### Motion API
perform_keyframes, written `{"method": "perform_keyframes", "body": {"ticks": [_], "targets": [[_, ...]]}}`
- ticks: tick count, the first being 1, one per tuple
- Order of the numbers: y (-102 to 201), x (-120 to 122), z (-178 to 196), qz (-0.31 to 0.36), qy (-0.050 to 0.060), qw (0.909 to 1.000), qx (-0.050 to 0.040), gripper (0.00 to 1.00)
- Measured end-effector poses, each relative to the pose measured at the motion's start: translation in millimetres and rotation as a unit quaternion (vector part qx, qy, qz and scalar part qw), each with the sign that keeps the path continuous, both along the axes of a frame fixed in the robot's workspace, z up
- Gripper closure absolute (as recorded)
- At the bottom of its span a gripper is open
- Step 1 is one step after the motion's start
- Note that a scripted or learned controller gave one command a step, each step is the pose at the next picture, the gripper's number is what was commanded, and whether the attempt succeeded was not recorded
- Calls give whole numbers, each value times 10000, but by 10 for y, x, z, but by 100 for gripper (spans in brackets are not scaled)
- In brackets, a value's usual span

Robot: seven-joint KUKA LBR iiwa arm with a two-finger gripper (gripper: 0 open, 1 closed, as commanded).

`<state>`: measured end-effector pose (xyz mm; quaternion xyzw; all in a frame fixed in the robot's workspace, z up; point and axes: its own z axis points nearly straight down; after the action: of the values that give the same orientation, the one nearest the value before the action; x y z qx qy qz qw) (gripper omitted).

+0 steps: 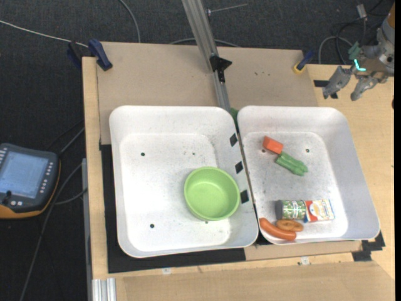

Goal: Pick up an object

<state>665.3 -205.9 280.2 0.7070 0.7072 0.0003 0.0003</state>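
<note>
The gripper [346, 88] hung above the bench [276, 74] past the far right corner of the right bin [351, 143], near the frame's edge, its two fingers [331, 86] spread apart with nothing between them. Open wood lay beneath it, well apart from everything in the bins.

In the right bin, an orange block [272, 145] sat just beside a green piece [291, 164] toward the middle, with bare white floor around both. Along the near rim, a small carton [305, 211] lay on its side, touching an orange sausage-shaped toy [279, 228] pressed against the near left corner. The carton had a green and white label with a red end; its print was too small to read.

In the left bin [144, 168], a light green bowl [212, 194] stood upright close to the right wall, with wide room on its left.
</note>
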Motion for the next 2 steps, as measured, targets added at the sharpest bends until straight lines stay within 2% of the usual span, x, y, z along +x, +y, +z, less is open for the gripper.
{"method": "perform_keyframes", "body": {"ticks": [1,2], "targets": [[0,0,-1,0,0,10000,0,0],[-34,-18,-425,-1,16,10000,3,0]]}}
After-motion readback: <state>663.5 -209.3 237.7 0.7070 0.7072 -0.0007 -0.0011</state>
